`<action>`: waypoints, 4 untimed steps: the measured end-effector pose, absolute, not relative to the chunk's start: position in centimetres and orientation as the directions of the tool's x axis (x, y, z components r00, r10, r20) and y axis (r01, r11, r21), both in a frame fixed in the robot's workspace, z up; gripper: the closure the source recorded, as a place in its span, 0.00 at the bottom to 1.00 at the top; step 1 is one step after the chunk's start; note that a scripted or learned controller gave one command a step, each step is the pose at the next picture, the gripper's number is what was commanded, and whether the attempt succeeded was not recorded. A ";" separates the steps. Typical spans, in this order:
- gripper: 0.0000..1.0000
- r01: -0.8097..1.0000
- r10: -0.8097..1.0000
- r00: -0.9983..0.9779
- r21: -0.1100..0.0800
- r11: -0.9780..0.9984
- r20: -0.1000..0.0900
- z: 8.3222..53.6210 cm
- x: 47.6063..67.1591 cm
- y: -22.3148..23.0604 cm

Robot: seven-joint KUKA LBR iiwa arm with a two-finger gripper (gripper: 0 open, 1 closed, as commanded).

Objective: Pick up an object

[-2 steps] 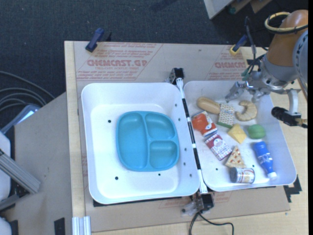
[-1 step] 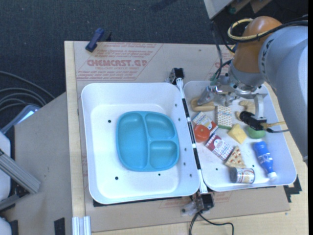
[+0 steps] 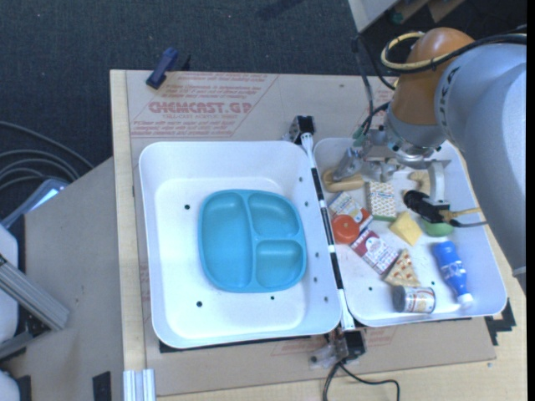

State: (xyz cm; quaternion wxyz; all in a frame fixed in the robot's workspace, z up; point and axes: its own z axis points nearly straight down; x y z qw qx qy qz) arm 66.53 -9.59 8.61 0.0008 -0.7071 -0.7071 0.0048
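My gripper (image 3: 369, 160) hangs low over the back of the right bin (image 3: 493, 295), below the orange band of the wrist. Just to its left a tan wooden piece (image 3: 343, 177) lies by the bin's back left corner. In front of the gripper lie a pale dotted packet (image 3: 382, 199), a red round lid (image 3: 344, 227), a red and white packet (image 3: 378, 251) and a yellow block (image 3: 407, 227). Nearer the front are a patterned wedge (image 3: 403, 267), a blue bottle (image 3: 451, 270) and a small can (image 3: 415, 299) on its side. I see nothing clearly held.
The left bin (image 3: 159, 224) holds a light blue divided plate (image 3: 251, 240) in its middle. A black clip (image 3: 302, 127) sits where the bins meet at the back. A small blue object (image 3: 162, 67) lies on the board's far left corner.
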 end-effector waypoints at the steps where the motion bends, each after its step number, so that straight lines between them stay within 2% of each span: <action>1: 1.00 1.000 1.000 0.000 -0.001 0.000 -0.001 9.7 66.7 -9.3; 2: 0.00 1.000 1.000 0.001 -0.006 -0.001 -0.004 9.7 66.6 -9.5; 4: 0.00 1.000 1.000 -0.001 -0.009 0.001 0.000 8.7 66.6 -9.7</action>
